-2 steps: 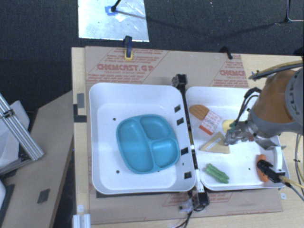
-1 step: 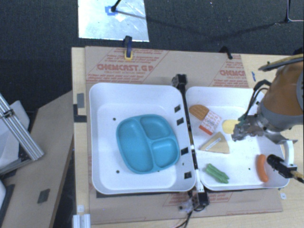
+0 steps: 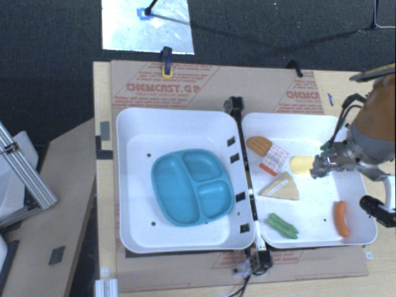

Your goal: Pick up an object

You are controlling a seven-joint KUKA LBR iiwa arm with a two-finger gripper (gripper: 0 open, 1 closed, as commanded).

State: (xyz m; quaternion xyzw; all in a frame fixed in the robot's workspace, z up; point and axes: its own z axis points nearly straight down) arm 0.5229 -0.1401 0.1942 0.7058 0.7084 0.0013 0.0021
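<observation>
green pod (image 3: pixel 283 225): plastic toy, left and below gripper (image 3: pixel 318 168), untouched.
blue tray (image 3: pixel 192 186): divided plastic, far left.
cheese wedge (image 3: pixel 282 187): just left-below.
yellow lemon (image 3: pixel 301 164): beside gripper, not lifted.
gripper: opening unreadable; nothing visibly held.
progress: pick pending.

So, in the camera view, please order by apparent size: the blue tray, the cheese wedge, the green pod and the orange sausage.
1. blue tray, clearly largest
2. cheese wedge
3. green pod and orange sausage: these look about alike, so I leave them unranked.
</observation>
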